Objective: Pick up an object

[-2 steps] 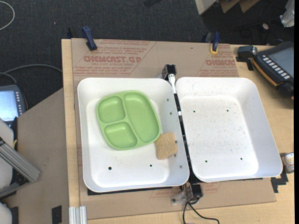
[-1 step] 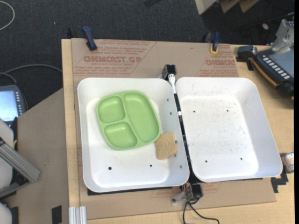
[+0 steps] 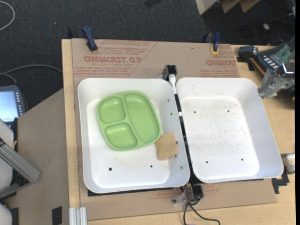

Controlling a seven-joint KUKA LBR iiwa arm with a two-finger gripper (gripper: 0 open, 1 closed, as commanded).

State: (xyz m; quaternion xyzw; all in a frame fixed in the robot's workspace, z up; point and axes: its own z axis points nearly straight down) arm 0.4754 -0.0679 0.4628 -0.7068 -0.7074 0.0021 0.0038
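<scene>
Two shallow white bins sit side by side on a brown board marked CHEMCAST. The left bin (image 3: 89,139) holds a green divided plate (image 3: 129,121) with three compartments, lying flat toward the bin's far-left part, slightly turned. Just beside the plate's near-right corner lies a tan sponge-like piece (image 3: 166,146), flat on the bin floor, close to the bin's right wall; whether it touches the plate's rim, cannot tell.

The right bin (image 3: 262,125) shows dark specks scattered on its floor and a few small dots. A black bar (image 3: 180,125) runs between the two bins.

The gripper (image 3: 272,86) sits at the far right, beyond the right bin's far-right corner, outside both bins and well apart from the plate and the tan piece. Metal and dark parts are visible there, but it's too small and cluttered; claw state: cannot tell.

Blue clamp (image 3: 89,38) on the board's far-left edge, yellow-blue clamp (image 3: 215,43) on the far-right edge.
</scene>
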